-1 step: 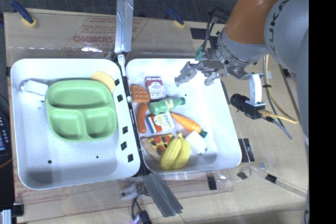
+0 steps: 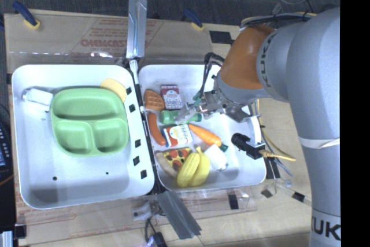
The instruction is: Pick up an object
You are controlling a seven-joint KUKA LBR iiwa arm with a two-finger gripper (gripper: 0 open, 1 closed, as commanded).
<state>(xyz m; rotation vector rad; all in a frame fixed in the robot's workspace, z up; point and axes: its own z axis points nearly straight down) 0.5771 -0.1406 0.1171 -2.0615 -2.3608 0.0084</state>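
We see a green tray (image 2: 89,120) filling the left bin (image 2: 29,182); toy foods crowd the right bin (image 2: 245,173), bananas (image 2: 194,168) at six o'clock. We cannot tell the gripper's (image 2: 199,104) state.

The grey arm's two-finger gripper (image 2: 199,106) hangs low over the right white bin (image 2: 173,73) — its fingertips too small and cluttered to read. A yellow round-edged piece (image 2: 115,88) lies partly hidden behind the green compartment tray (image 2: 89,120), and the slice-shaped toy (image 2: 171,158) is half-covered by the yellow bananas (image 2: 195,168).
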